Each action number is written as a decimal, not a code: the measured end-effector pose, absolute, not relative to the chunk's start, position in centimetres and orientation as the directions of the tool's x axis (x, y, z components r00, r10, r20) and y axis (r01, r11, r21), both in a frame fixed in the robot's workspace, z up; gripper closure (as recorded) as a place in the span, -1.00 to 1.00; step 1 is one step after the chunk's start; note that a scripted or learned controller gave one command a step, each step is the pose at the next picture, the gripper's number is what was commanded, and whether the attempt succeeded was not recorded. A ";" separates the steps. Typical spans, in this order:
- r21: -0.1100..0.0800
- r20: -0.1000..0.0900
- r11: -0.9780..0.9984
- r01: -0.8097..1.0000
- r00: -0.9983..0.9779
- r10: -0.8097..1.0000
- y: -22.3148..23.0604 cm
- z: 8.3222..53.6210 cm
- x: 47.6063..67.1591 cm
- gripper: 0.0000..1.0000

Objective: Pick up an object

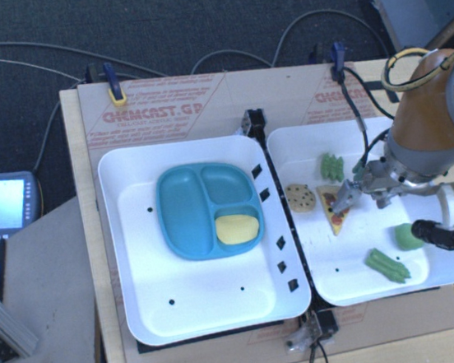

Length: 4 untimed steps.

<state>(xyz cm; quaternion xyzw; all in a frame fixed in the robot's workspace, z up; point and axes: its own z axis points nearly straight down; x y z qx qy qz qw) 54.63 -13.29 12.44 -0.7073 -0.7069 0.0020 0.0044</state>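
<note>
Camera view: bench (159,102) bears two white bins (145,312) over dark carpet (189,15).

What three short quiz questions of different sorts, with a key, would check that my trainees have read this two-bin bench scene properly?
1. True or false: the yellow rounded item lies in a compartment of the blue divided plastic tray.
2. Which bin holds the round brown speckled cookie: A left, B right?
3. Fill in: the arm's hand is beside the ___-shaped pizza slice toy.

Key: 1 true. 2 B, the right white bin. 3 wedge.
</note>
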 end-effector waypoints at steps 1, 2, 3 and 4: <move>-0.007 0.003 0.000 1.000 0.000 1.000 -13.2 8.2 54.5 -1.00; -0.001 0.002 -0.001 1.000 0.001 1.000 -13.2 9.6 54.7 1.00; 0.005 -0.001 0.000 1.000 0.000 1.000 -13.6 14.0 54.8 1.00; 0.005 -0.001 0.002 1.000 -0.002 1.000 -13.0 18.6 54.6 1.00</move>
